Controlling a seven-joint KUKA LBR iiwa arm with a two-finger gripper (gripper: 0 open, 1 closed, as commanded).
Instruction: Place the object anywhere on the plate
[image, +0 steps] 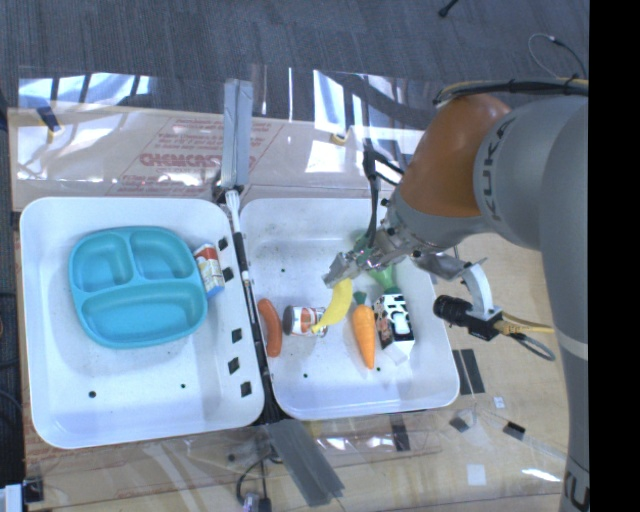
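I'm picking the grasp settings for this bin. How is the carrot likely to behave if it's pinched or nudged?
The carrot looks like smooth moulded plastic, so probably stiff, light and a little slippery. Its round, tapered body may roll or swing about its thin tip when nudged. The banana and a carton flank it closely, leaving fingers little room.

plate (135, 285) in left bin (60, 400), carrot (365, 338) right

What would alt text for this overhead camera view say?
A grey and orange robot arm reaches over the right bin, its gripper above a banana and carrot. A blue divided plate sits in the left bin.
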